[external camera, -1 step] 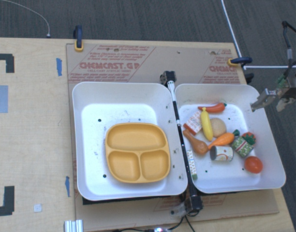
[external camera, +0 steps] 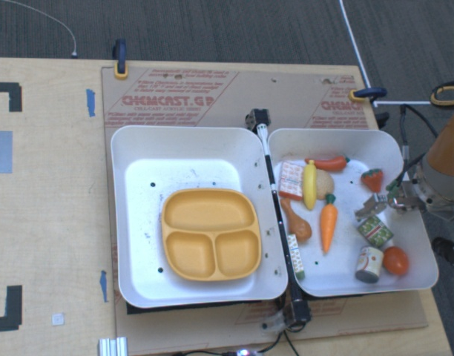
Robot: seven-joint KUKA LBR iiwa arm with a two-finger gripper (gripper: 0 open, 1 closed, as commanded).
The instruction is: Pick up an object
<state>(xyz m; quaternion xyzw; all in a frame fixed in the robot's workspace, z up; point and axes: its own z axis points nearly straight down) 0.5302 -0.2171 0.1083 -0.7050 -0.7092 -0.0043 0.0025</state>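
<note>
Just below gripper (external camera: 377,205): green carton (external camera: 375,231).

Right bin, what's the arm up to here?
The arm is reaching in from the right, with its gripper low over the right bin among toy food. It sits between the strawberry and a small green carton; nothing is visibly lifted. A carrot, banana, tomato and can lie nearby. The left bin holds a yellow divided plate, untouched.
</note>
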